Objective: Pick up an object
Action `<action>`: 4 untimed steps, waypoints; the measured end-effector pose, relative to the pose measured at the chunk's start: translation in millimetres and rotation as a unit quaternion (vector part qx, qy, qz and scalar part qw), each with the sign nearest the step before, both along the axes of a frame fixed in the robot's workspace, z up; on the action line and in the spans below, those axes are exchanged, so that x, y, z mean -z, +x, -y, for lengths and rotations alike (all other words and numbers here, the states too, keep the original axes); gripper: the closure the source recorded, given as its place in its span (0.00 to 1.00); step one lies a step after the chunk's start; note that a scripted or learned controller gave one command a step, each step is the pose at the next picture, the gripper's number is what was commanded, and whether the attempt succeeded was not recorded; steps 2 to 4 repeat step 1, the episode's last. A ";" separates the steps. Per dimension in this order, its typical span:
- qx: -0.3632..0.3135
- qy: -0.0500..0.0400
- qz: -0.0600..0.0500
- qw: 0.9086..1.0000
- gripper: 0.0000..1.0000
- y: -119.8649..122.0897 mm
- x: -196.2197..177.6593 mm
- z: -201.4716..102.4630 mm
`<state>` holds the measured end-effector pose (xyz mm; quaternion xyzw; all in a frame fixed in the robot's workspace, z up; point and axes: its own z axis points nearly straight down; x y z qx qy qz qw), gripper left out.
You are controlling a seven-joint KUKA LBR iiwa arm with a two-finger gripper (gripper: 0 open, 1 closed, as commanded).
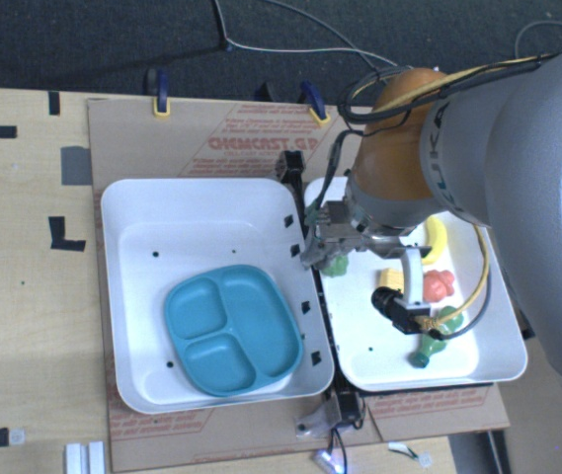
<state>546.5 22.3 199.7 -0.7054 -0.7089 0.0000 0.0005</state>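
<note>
two bins: white, side by side on the counter (24, 294), over brown cardboard (251, 141).
left bin (132, 215): holds a teal divided plate (231, 329) toward its near side.
right bin (488, 363): small toys lie on its right half: a green piece (424, 352) nearest, a red piece (440, 284) behind it, a yellow banana-like piece (437, 237) farthest.
pincer (328, 255): low at the right bin's left edge, just beside a small green bit (336, 263); cannot tell how far open it is or whether it has hold of anything.
arm (458, 146): grey with orange band, above the right bin.
</note>
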 end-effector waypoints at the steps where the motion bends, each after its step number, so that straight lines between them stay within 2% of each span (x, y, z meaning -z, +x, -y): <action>1: 0.000 0.000 0.001 1.000 1.00 23.6 -6.6 -42.8; 4: 0.000 0.000 0.001 1.000 1.00 23.6 -6.6 -42.8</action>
